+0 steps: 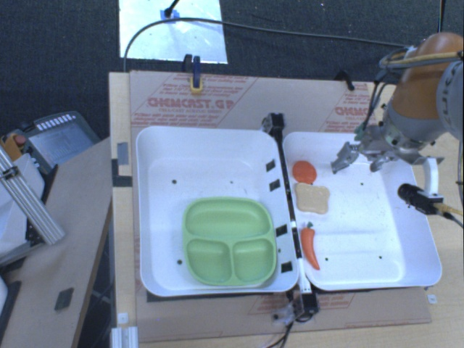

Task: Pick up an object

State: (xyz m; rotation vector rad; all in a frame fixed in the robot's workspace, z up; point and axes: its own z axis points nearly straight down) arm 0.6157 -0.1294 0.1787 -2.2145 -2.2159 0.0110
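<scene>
**Looking Down on Two Bins, the Hand Hanging Over the Right One**

Starting at the near edge, we see the counter [217, 310] as a pale board with red print, carrying two shallow white bins side by side. Closest to us in the left bin [156, 158] lies a green divided plate [230, 241], flat on the bin floor with its three compartments facing up.

Across the dark divider, in the right bin [377, 259], three small things sit in a loose column along the left wall. Nearest us is an orange carrot [309, 246] lying lengthwise, its green tip pointing away. Just beyond it rests a pale slice of bread [312, 199], and just past that, almost touching the bread's far edge, sits a red-orange tomato [304, 172].

Farther back and to the right, we find the hand [360, 156] hanging above the far part of the right bin, apart from all three items. Its two grey fingers stand spread, with nothing between them. Above it rises the grey arm with its orange band [428, 71], reaching in from the right.

Beyond the bins, a yellow clamp [195, 75] grips the far edge of the board, and a silvery sheet [172, 20] lies on the dark floor behind.
</scene>
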